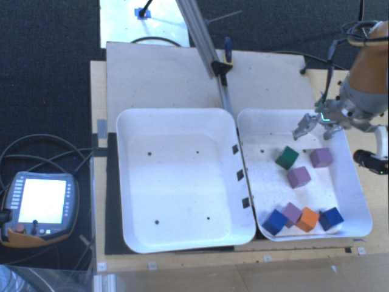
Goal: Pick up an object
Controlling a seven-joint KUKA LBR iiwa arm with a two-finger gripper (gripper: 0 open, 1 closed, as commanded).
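— Where do you see the gripper (317, 128) now?

— You find it over the upper part of the right bin (358, 193), near its far rim, with the grey arm (368, 72) and its orange band coming in from the right. The fingers (304, 126) are spread apart and released; nothing is between them.

— And the objects you can pick?

— All are in the right bin. You have a green cube (287, 157) just below the gripper, a little to the left, and apart from the fingers. To its right lies a purple cube (321, 157), and between and below these two is a second purple cube (298, 176). Along the near rim you see four blocks in a row: a blue cube (275, 221), a small purple cube (292, 213) touching it, an orange cube (307, 219) right beside that, and a second blue cube (330, 218) at the right end.

— What else is on the table (164, 72)?

— The left bin (182, 181) stands beside the right one, their rims touching. A metal pole (200, 29) crosses the table behind the bins at a slant. At the left, off the table, you see a control pendant (39, 208) with a bright screen and cables.
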